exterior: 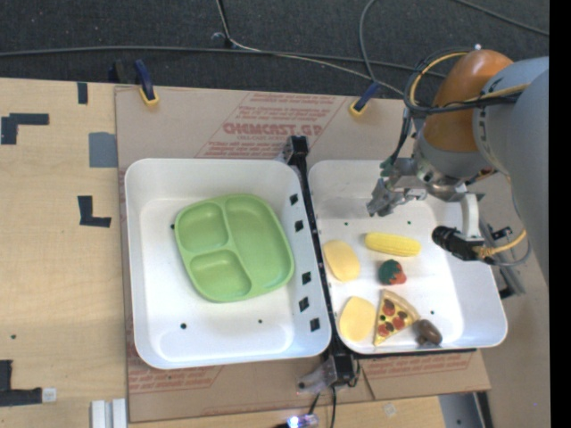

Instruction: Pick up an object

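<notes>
The right bin (352, 185) holds a yellow corn cob (393, 244), a red strawberry (392, 272), a pale yellow oval piece (341, 260), another yellow piece (357, 318), a pizza slice (393, 316) and a small brown item (428, 332). My gripper (384, 202) hangs over the back part of this bin, just above and behind the corn cob. Nothing shows between its fingers. The grey arm with its orange band (464, 96) reaches in from the right.
The left bin (147, 239) carries a green divided plate (234, 247). A black divider (303, 230) runs between the bins. Cables loop over the dark cloth at the back, and a black cable connector (451, 239) hangs over the right bin's right side.
</notes>
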`<action>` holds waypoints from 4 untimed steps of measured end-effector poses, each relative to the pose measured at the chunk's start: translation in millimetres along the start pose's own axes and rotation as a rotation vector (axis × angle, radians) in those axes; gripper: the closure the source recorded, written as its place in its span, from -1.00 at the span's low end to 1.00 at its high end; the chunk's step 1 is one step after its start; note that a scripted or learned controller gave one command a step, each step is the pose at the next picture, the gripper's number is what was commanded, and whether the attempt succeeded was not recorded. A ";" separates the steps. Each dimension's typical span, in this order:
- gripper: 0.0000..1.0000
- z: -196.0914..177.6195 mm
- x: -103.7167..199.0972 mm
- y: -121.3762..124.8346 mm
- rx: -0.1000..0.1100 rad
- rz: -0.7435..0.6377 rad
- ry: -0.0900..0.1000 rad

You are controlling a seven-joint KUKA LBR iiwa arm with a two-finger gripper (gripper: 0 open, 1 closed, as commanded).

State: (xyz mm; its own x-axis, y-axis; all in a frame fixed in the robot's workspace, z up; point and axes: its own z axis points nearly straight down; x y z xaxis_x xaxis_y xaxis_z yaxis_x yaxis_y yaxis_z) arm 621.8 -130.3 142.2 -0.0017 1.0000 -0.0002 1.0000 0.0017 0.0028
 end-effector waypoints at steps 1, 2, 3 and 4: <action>1.00 -44.5 6.6 0.0 0.000 0.000 0.000; 1.00 -106.1 13.6 0.4 -0.003 -0.001 -0.001; 1.00 -97.4 64.7 -31.8 0.006 -0.003 0.001; 1.00 -85.4 113.9 -47.7 0.006 -0.003 0.001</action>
State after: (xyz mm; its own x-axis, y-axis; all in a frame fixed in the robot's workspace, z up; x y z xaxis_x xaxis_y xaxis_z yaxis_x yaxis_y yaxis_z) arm 573.6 -16.4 227.5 -0.0048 1.0000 0.0006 1.0000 0.0048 -0.0037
